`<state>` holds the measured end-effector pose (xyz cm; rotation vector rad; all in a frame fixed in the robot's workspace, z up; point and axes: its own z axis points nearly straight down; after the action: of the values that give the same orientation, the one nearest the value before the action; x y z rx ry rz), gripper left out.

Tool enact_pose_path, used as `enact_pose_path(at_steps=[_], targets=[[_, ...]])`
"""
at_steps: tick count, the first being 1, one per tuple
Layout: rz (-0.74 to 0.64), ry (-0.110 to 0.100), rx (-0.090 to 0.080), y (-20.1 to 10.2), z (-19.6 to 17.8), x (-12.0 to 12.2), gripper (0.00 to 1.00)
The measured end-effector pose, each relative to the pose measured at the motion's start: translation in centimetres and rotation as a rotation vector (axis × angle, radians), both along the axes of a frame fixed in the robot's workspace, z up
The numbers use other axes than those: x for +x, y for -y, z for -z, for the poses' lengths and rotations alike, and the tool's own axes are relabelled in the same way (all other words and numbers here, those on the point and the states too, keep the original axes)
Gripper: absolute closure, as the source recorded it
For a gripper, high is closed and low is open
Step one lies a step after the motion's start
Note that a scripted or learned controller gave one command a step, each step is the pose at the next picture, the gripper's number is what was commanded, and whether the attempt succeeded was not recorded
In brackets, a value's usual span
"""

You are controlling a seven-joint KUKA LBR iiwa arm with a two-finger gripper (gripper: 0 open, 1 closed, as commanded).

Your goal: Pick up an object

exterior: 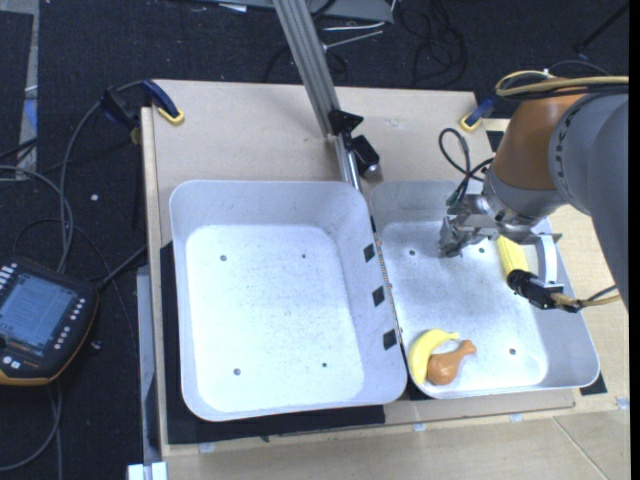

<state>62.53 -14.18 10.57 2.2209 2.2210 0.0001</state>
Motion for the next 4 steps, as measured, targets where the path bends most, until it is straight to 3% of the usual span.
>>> enact_pose_path(at_steps=[3,4], targets=[[0.000,0.005,-0.001,-0.1,-15.5,0.2,1.00],[-0.004,0.000,0.001,-5.0,-16.0,-0.5,1.00]])
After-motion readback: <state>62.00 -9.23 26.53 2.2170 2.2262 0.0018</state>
